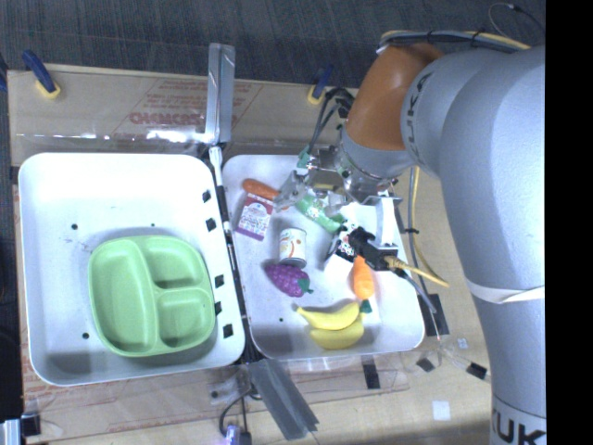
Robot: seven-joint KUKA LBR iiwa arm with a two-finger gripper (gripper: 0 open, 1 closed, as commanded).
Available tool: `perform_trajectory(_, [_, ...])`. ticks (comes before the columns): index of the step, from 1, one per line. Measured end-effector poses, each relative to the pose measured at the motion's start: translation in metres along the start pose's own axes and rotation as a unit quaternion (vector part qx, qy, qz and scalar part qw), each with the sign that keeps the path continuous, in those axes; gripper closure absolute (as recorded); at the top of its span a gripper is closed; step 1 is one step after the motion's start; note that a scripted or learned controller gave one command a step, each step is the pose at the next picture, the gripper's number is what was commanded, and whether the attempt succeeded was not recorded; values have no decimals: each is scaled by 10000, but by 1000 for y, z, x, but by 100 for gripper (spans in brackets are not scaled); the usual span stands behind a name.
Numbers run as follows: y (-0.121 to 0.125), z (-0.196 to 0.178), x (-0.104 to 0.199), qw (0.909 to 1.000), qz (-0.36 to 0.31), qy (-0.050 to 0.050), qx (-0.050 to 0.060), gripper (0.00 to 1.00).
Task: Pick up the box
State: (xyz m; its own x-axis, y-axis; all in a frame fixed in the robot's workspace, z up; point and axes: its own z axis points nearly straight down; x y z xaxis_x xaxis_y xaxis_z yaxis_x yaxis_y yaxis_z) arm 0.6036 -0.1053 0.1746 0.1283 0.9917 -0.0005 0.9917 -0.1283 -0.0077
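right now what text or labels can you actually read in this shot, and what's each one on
"KU": large dark letters on the arm's grey base, cut off at the frame's bottom edge.
Reddish print on the cardboard sheet behind the bins: too faint and blurred to read.
Label on the small purple-and-white box: too small to read.
Label on the small can: a graphic shows, no legible words.

Bench (111,109) under two white bins (46,248)

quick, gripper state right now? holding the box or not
Gripper: low in the right bin, by the sausage; open or closed cannot be told. The box lies flat on the bin floor, not between its fingers.
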Motion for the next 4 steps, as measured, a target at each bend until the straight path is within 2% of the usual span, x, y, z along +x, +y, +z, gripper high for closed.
perform_trajectory(1, [-12,21,-13,10000,46,0,-17,0])
perform_trajectory(2, [1,-146,-9,10000,-42,1,-45,0])
perform_trajectory(3, [-19,-24,76,9875,-1576,-3,-8,0])
perform_trajectory(4, [-38,-20,66,9970,-774,-1,-6,0])
